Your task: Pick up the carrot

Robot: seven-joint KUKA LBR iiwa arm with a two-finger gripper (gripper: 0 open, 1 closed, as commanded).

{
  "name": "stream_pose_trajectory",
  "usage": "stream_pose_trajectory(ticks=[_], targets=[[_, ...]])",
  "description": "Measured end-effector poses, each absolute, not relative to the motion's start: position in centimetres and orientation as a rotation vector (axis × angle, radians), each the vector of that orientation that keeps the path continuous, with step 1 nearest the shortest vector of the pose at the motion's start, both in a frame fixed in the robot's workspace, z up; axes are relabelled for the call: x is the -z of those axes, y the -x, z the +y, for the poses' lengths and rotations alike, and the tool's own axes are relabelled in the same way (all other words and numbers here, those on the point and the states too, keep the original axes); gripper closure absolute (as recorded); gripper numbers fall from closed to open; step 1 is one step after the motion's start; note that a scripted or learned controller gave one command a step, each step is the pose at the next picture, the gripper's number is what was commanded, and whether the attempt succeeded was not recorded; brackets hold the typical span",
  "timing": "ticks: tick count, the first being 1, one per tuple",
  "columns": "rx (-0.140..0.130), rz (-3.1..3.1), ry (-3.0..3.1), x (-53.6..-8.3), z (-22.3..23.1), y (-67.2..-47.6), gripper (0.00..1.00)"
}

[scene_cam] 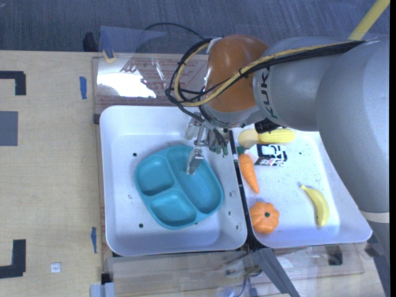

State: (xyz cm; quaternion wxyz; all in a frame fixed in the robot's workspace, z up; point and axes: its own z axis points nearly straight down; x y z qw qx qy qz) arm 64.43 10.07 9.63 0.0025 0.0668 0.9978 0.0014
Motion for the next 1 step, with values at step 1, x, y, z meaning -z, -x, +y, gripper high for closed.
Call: stream_pose_trajectory(ticks=[1], targets=[[-0.009, 3.127, -0.215, -10.49, 10.07, -64.51, 1.00]])
